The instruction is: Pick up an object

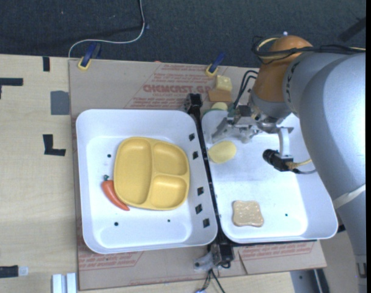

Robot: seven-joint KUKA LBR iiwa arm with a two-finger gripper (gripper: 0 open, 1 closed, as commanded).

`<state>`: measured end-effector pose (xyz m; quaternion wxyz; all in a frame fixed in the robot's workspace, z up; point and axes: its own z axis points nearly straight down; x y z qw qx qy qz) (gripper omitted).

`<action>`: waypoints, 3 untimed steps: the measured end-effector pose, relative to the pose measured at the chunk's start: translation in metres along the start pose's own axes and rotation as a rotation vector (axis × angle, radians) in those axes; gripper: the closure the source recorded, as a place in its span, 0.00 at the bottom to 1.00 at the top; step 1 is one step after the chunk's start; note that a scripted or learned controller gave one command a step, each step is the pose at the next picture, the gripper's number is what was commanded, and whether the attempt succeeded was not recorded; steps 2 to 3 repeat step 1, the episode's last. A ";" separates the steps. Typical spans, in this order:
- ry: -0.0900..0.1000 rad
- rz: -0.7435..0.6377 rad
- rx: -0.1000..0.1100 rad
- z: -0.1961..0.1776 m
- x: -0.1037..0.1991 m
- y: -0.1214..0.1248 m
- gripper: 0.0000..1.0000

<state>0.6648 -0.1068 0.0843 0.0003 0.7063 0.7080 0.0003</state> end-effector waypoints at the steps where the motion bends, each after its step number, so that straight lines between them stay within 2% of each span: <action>1: -0.001 0.002 0.002 0.000 0.012 -0.025 0.00; 3: -0.001 0.002 0.002 0.000 0.012 -0.025 0.00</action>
